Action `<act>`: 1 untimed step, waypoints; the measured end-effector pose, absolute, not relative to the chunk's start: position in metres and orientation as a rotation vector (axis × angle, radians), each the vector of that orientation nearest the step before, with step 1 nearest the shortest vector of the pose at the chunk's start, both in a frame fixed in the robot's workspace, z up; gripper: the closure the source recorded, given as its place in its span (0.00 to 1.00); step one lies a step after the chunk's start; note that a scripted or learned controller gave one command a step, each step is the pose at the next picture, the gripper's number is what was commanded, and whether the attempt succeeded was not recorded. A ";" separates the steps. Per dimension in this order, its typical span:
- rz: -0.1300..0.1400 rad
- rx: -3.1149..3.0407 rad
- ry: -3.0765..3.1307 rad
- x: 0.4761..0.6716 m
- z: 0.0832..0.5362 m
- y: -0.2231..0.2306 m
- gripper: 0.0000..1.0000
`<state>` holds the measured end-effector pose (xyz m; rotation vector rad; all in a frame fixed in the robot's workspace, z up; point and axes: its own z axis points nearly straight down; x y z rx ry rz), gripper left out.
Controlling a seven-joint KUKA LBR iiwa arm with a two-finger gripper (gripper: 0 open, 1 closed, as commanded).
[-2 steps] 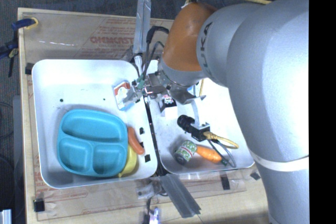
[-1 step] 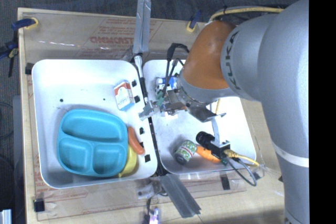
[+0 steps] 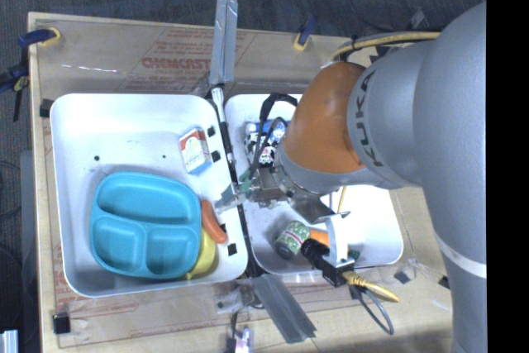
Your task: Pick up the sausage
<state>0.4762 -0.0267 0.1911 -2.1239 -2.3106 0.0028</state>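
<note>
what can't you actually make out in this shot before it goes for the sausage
- Tool: its fingers are too small and cluttered in the camera view to read.
- Sausage: partly covered by the blue plate and the bin divider.
- Right bin: much of its floor is hidden by the arm.
- Small carton: label too small to read.
- Green can: label blurred.

Right bin point(image 3: 388, 248) largely behind the arm point(image 3: 397, 120); sausage point(image 3: 212, 221) partly under the blue plate's point(image 3: 145, 223) edge.
</note>
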 end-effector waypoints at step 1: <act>0.004 -2.327 -2.107 0.535 0.191 0.013 1.00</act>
